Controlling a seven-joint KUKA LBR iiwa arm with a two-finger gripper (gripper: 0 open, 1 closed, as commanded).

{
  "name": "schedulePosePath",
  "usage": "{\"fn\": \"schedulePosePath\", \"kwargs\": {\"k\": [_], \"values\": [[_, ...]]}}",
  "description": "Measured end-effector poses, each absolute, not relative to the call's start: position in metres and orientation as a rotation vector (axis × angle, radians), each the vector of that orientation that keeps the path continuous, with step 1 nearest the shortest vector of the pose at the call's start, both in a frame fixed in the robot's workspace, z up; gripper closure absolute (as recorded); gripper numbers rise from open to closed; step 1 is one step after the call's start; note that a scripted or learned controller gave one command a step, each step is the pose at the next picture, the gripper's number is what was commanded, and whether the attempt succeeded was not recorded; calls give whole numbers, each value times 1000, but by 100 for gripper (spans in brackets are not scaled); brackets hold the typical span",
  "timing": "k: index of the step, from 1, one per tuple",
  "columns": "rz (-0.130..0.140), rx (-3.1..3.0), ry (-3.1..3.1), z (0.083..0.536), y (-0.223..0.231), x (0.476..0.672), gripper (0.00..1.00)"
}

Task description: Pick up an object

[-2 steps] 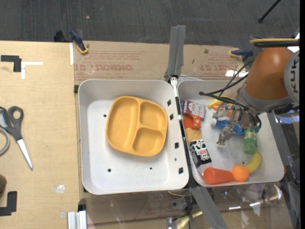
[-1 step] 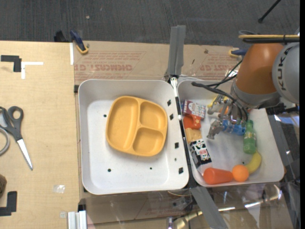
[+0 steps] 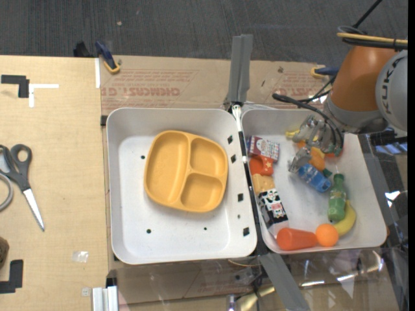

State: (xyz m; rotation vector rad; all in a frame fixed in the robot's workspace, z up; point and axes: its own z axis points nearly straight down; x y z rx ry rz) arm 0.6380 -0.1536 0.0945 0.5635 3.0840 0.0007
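Observation:
My gripper [image 3: 313, 137] hangs low over the back of the right bin [image 3: 373, 193], under the arm's orange band [image 3: 358, 76]. Just in front of it lie a small orange piece [image 3: 318, 155] and a blue toy [image 3: 316, 177]. Also in this bin are a red and white carton [image 3: 264, 149], a red-orange piece [image 3: 261, 166], a yellow block [image 3: 262, 183], a black and white box [image 3: 273, 207], an orange cone [image 3: 296, 239], an orange ball [image 3: 327, 235], a banana [image 3: 348, 220] and a green bottle [image 3: 336, 201]. Nothing shows clearly between the gripper's tips.
The left bin [image 3: 123, 193] holds a yellow divided plate [image 3: 186, 171]. Scissors [image 3: 24, 183] lie on the wooden bench at the far left. A grey post [image 3: 240, 70] rises behind the seam between the bins. Cables [image 3: 295, 99] loop beside the wrist.

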Motion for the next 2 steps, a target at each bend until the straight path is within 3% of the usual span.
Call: {"fn": "schedulePosePath", "kwargs": {"k": [1, 2], "values": [[-2, 557, 3079, 105, -153, 640, 100], [1, 704, 3058, 209, -86, 622, 100]]}}
